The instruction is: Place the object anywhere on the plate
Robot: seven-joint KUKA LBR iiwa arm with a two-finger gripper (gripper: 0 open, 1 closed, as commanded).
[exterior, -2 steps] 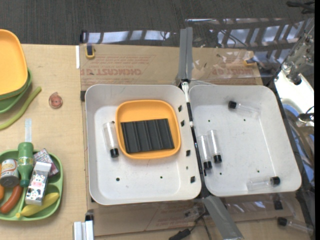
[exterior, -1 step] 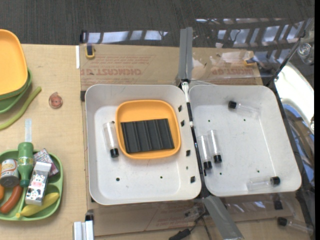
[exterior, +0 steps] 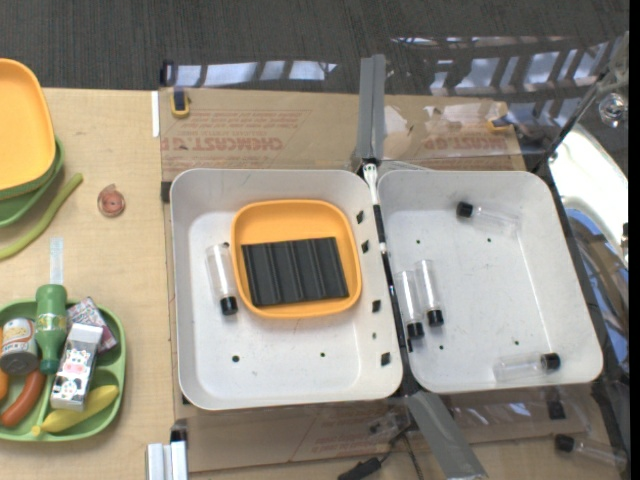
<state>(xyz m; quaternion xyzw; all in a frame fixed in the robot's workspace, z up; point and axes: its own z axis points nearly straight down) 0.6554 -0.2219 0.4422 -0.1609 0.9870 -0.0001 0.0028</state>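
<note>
Here: orange plate [exterior: 296, 230] bearing black ridged object [exterior: 295, 271], left bin [exterior: 190, 298]; tool state untellable.

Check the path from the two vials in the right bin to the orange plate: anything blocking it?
Only the raised rims where the bins meet lie between the two vials and the orange plate. A dark ridged mat covers the plate's centre.

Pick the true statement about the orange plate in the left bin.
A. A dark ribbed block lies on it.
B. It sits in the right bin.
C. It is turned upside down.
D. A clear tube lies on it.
A: the orange plate carries a dark ribbed block, while the nearest clear tube lies beside it on the bin floor.
</note>
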